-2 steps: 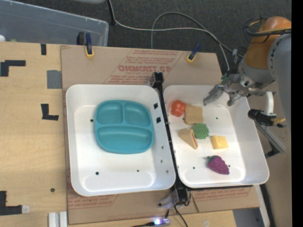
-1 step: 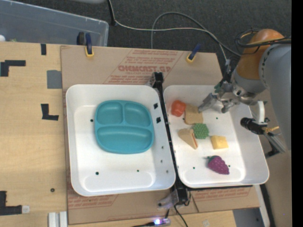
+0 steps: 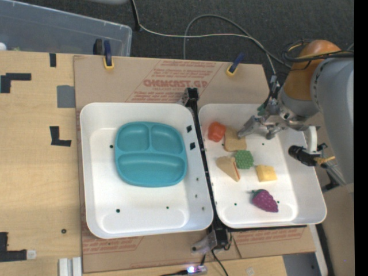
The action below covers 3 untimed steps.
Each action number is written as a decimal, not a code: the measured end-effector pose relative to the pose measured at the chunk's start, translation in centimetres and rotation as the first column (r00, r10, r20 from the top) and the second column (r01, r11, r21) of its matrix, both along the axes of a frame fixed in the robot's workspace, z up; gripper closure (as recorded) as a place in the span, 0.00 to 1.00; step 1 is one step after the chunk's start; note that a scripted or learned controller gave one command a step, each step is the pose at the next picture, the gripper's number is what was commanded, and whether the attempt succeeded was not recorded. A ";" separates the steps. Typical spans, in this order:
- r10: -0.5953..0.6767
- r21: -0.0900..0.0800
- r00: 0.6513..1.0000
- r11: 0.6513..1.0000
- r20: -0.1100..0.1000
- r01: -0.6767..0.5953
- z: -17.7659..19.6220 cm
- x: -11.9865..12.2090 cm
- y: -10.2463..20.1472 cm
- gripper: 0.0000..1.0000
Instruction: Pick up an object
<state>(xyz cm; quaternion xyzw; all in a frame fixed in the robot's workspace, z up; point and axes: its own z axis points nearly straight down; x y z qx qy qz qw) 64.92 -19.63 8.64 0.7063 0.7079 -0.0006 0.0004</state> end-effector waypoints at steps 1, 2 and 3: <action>0.002 0.002 1.000 1.000 0.006 -0.002 1.3 0.2 0.2 1.00; -0.001 0.000 1.000 1.000 0.004 0.001 6.6 0.2 -0.7 1.00; -0.001 -0.001 1.000 1.000 0.005 0.001 12.7 0.0 -1.3 1.00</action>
